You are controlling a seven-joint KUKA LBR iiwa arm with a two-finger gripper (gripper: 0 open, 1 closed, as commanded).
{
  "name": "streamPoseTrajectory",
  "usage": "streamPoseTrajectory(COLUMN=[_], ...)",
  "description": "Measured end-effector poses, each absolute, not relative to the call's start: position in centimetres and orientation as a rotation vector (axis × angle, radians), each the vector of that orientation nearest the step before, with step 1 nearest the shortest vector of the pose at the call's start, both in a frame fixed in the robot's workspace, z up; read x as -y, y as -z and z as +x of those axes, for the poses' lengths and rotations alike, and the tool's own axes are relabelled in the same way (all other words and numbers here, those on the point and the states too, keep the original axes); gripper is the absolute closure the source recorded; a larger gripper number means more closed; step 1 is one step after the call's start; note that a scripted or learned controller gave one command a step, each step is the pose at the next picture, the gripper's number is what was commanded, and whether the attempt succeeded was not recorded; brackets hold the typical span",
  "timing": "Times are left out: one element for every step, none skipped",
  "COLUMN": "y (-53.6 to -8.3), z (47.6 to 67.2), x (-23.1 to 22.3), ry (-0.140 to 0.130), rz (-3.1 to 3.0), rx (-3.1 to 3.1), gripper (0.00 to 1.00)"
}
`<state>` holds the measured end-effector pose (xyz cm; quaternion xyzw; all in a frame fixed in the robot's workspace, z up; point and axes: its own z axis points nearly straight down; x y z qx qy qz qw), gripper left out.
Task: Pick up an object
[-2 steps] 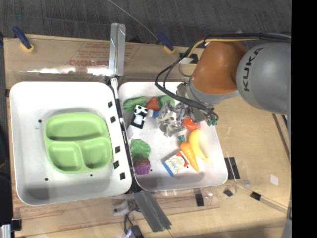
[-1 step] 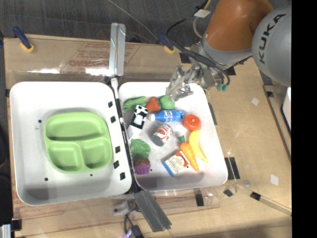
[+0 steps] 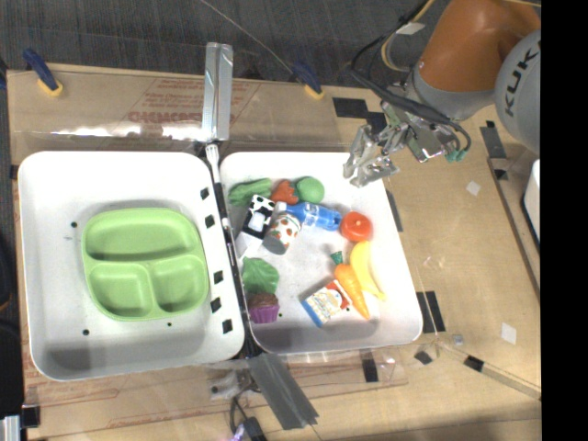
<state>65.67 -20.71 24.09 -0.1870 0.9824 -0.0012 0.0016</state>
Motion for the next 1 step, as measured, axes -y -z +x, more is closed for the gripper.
streamPoseTrajectory(y=[-13.98], z=[65.68], x=[20.73], ry=[-0.006], rz=[-0.952], rx=[-2.997], gripper=[1.00])
